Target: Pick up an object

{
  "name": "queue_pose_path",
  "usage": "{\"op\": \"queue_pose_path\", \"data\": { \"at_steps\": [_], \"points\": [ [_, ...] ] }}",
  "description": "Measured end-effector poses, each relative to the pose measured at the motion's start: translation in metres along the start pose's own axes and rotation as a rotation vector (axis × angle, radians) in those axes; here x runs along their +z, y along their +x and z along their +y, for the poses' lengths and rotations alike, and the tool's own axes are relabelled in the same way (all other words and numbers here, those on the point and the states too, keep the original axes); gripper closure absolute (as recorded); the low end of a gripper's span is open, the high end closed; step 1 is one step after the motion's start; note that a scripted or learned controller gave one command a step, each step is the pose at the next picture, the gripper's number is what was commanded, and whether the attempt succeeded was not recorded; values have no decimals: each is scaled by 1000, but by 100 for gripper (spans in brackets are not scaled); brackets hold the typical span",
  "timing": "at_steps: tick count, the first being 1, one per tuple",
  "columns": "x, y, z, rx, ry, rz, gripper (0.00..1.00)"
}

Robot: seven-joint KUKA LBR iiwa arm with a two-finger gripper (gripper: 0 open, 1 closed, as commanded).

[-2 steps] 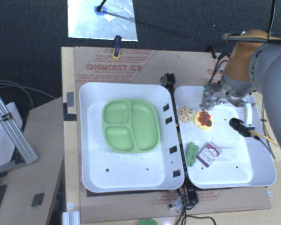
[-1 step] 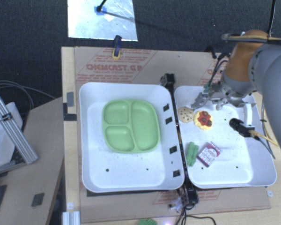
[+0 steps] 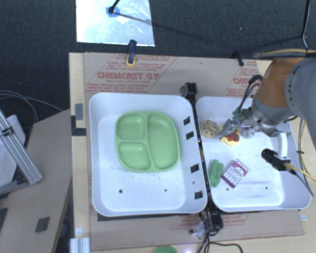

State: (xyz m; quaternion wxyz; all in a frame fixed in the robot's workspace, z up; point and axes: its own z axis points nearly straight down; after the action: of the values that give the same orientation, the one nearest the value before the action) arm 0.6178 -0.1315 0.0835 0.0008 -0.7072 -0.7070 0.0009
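Note:
My gripper (image 3: 229,127) is low in the right bin (image 3: 292,186), at its upper left part. A small yellow and red thing (image 3: 232,138) lies right under its tip, partly hidden by it. Just left of the gripper rests a round tan cookie (image 3: 208,127) with dark chips. Lower in the same bin lie a green pod-shaped thing (image 3: 216,172) and a small maroon and white packet (image 3: 235,173). The grey arm with its orange band (image 3: 276,86) reaches in from the right.
The left bin (image 3: 102,194) holds a green divided plate (image 3: 147,141). A black divider strip (image 3: 196,141) runs between the two bins. The lower right of the right bin is bare white floor.

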Motion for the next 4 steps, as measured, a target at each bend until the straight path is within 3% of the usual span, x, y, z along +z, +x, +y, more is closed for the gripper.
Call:
{"op": "queue_pose_path", "data": {
  "at_steps": [1,2,3,4],
  "points": [
    [-20,0,8,-5,-22,-3,100],
    [-18,0,6,-4,-17,-3,0],
    [-4,-1,49,-6,-10,-1,0],
    [-57,9,53,-6,-11,0,0]
  ]
}}
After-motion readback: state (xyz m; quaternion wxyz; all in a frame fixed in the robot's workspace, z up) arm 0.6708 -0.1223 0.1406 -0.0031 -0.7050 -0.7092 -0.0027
